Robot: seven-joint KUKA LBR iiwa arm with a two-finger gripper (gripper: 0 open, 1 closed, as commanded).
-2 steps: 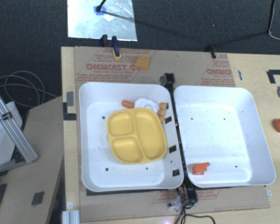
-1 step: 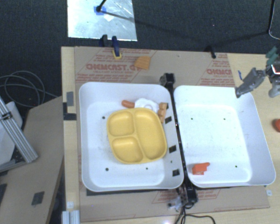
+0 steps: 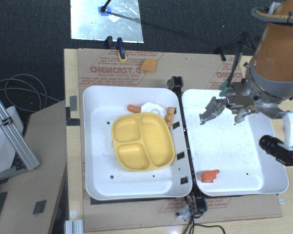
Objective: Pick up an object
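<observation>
My metal claw (image 3: 219, 112) hangs over the right bin (image 3: 263, 177), fingers spread apart and holding nothing. A small orange plastic piece (image 3: 209, 176) lies near that bin's front left corner. The left bin (image 3: 95, 145) carries a glossy yellow three-compartment tray (image 3: 142, 142).

We note the desk (image 3: 73, 145) — tan, covered by a printed cardboard sheet (image 3: 122, 69). On the sheet sit two shallow white bins, touching along a black clamped seam: left bin (image 3: 95, 130), right bin (image 3: 263, 182). A small tan flat piece (image 3: 149, 65) lies on the cardboard behind the left bin.
</observation>
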